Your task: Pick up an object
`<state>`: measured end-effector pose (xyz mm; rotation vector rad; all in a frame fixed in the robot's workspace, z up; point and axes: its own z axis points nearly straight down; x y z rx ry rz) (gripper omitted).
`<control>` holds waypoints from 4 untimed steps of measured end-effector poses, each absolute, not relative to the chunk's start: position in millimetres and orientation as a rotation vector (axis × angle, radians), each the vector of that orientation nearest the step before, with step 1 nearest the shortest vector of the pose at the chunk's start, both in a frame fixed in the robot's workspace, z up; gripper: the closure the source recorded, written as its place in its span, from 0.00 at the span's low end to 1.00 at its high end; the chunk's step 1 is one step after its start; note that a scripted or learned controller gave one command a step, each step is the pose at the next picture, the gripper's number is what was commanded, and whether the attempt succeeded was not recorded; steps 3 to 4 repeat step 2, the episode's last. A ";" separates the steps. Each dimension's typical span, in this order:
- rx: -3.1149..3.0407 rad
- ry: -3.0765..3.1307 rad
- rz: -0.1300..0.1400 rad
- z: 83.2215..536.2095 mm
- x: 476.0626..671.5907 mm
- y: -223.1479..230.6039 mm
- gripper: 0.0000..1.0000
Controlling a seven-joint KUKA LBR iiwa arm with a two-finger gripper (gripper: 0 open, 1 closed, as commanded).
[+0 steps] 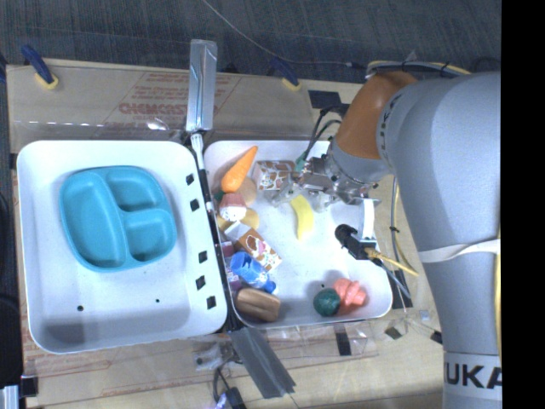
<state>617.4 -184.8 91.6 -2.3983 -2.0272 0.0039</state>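
The right bin (375,301) holds the loose toys. An orange carrot (239,169) lies at its top left, with a small patterned box (274,177) beside it. A yellow banana (302,216) rests just below the box. My gripper (305,180) is low in the bin's upper part, directly above the banana's top end and right of the box. Wrist hardware and cables blur its tip, and nothing can be seen held in it.
Along the bin's left wall sit a white-and-orange toy (232,210), a snack pack (255,247), a blue packet (247,271) and a brown bun (258,305). A green ball (326,302) and a pink-orange toy (350,293) lie at the front. The left bin (51,313) bears a blue divided plate (119,216).
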 end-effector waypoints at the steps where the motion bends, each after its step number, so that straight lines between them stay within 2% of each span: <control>1: -2.392 -2.031 0.004 101.5 617.8 -183.4 1.00; 2: -2.320 -2.126 -0.008 199.8 612.8 -150.5 1.00; 4: -2.320 -2.126 -0.008 199.8 612.8 -150.5 1.00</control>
